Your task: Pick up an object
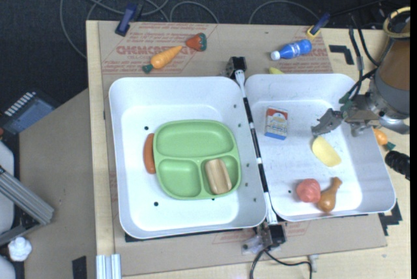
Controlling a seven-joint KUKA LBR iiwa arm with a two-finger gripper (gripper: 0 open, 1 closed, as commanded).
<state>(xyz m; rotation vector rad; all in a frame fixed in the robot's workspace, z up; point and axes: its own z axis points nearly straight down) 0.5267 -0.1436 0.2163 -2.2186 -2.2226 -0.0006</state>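
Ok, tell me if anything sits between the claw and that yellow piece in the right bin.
Nothing visible does. The claw hangs just above the yellow piece, with bare bin floor between them; the small carton lies off to the left.

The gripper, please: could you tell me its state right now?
Gripper: open, holding nothing, poised just above the yellow lemon in the right bin.

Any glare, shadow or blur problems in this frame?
Camera view: lighting even, no blown glare on the white bins; soft shadows only, under the green tray and the gripper. Toy food is sharp enough to outline, the milk carton print unreadable. Bench edges bow slightly, mild lens distortion.
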